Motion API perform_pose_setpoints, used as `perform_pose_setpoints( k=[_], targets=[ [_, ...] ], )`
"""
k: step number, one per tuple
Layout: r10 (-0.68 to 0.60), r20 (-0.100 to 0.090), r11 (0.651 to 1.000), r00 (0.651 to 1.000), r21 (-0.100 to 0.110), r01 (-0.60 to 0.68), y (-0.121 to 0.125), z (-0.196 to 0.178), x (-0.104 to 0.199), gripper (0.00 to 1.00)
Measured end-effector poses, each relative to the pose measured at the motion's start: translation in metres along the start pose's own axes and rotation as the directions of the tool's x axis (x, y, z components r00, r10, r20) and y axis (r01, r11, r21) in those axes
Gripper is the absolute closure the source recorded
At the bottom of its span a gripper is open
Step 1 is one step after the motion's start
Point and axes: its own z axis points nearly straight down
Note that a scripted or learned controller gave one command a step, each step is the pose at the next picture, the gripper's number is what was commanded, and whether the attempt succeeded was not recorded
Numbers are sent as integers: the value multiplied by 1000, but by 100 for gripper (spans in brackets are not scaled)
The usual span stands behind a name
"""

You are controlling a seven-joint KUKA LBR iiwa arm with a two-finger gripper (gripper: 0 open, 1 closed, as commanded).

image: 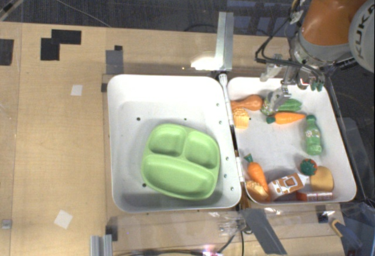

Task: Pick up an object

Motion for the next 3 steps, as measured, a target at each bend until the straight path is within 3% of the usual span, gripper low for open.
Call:
perform_pose_setpoints(
  k=[1, 2, 3],
  targets=[
    [192, 3, 981, 981, 0, -192, -15, 92, 61, 0],
    [-270, 3, 963, 963, 0, 270, 16, 100, 26, 0],
    [-272, 19, 962, 962, 5, 272, 17, 84, 21, 100]
  ],
)
